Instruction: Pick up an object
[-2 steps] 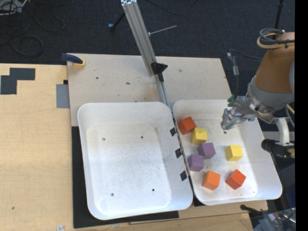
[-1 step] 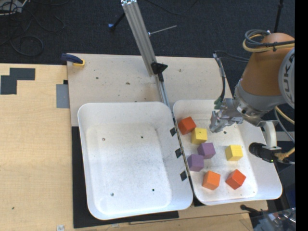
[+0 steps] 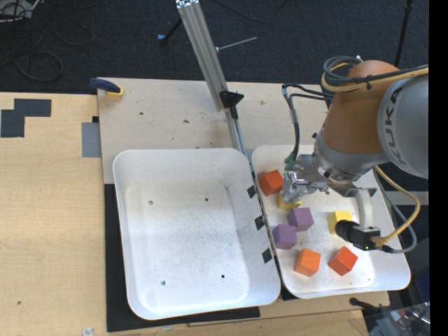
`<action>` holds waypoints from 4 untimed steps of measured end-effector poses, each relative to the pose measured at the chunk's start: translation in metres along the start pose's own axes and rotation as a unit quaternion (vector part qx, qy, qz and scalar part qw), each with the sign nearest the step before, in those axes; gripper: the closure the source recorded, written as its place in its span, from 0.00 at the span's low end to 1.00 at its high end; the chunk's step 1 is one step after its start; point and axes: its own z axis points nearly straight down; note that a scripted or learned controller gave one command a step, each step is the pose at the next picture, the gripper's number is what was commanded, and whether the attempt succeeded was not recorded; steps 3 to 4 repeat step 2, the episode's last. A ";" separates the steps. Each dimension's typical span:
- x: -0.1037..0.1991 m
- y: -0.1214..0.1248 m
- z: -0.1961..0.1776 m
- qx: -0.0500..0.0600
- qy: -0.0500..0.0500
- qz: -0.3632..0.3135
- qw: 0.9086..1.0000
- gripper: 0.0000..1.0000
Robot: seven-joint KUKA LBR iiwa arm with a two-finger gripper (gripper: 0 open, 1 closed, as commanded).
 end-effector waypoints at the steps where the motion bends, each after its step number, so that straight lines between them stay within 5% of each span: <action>1: 0.054 -0.016 -0.011 0.000 0.000 -0.001 1.000 1.00; 2: 0.099 -0.025 -0.012 0.001 0.000 0.000 1.000 1.00; 4: 0.099 -0.025 -0.012 0.001 0.000 0.000 1.000 1.00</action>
